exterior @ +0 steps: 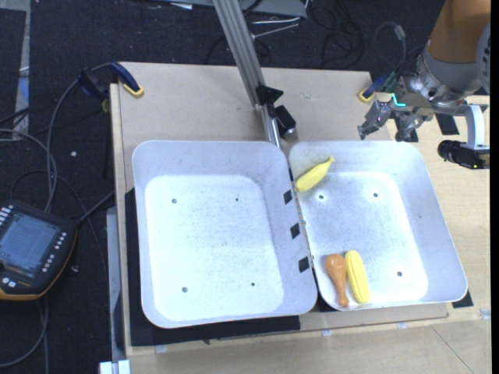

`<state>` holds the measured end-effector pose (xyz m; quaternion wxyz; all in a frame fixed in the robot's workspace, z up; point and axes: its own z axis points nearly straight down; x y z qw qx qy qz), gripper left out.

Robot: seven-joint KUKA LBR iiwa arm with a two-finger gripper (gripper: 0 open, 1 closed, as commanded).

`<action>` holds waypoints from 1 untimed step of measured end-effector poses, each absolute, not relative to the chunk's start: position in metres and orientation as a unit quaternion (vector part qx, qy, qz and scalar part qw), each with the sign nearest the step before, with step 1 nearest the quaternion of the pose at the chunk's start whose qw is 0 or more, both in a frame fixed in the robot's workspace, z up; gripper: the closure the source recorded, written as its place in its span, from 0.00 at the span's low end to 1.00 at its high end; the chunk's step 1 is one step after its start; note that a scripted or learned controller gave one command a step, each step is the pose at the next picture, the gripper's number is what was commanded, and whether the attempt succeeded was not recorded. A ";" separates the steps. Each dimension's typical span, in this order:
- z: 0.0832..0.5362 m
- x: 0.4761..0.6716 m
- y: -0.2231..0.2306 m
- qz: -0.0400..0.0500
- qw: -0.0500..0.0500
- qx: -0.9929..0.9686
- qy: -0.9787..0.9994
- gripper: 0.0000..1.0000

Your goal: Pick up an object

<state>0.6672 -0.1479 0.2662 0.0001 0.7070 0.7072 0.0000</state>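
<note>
From the camera above, the right bin (437,209) serves as the landmark. Three things lie in it. A yellow banana (313,174) rests in its far-left corner, against the wall shared with the left bin (156,178), its long axis running slantwise from the left wall up toward the far rim. At the near edge, left of centre, an orange drumstick (338,275) and a yellow corn cob (358,276) lie side by side and touching, both with their long axes running roughly from far to near; the drumstick's thin end points at the near rim.

The gripper (392,125) hangs just outside the bin's far rim, toward its right part, with the arm's orange band above it at the frame's upper right. Its two fingers (374,123) stand apart with a clear gap between them, and nothing sits in that gap; they touch nothing that can be made out.

Any of the three would satisfy the task. The banana is the nearer: it lies to the left of the gripper and a little nearer the camera, just inside the far rim. The drumstick and cob are well apart from it, across the bin's whole depth. I judge the banana's closeness to the wall could hamper a grasp, and the touching pair risks a double pinch.
</note>
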 end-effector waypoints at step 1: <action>0.266 0.667 -0.148 0.000 0.000 0.707 0.707 0.00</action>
